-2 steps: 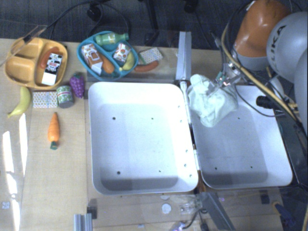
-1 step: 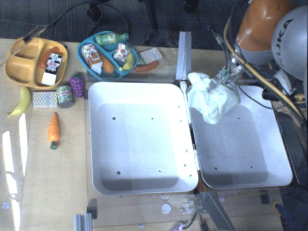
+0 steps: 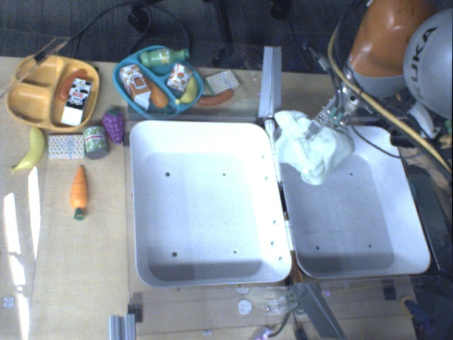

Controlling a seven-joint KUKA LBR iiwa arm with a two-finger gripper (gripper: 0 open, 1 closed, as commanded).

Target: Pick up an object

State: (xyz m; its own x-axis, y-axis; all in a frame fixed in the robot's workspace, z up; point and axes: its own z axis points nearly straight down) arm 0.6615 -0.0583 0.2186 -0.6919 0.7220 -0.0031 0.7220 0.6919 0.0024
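Landmark: we took the right bin (image 3: 368, 253) as reference for every position below.
Cloth: we saw a crumpled white cloth (image 3: 311, 151) at the far left corner of the right bin, part of it lying over the bin's left rim.
Gripper: we saw the gripper (image 3: 327, 121) at the top of the cloth, above the far edge of the right bin.
Gripper state: we could not tell whether the pincer was apart, together or clamped on the cloth; the view was too blurred there.
Arm: we noted the grey arm (image 3: 428, 48) with its orange band beyond the far right corner of the right bin, with dark cables looping around it.
Left bin: we saw the left bin (image 3: 205, 261) touching the left side of the right bin, its white floor showing a few small dark dots.
Blue tray: we saw a blue sectioned tray (image 3: 159, 83) of toy food beyond the far edge of the left bin, well to the left of the right bin.
Sausage: we saw a red toy sausage (image 3: 214, 98) just right of the blue tray.
Yellow tray: we saw a yellow sectioned tray (image 3: 51, 91) much farther left of the right bin than the blue tray.
Small items: we saw purple grapes (image 3: 113, 125), a small can (image 3: 94, 141), a banana (image 3: 30, 151) and a carrot (image 3: 79, 190) on the bench left of the left bin.
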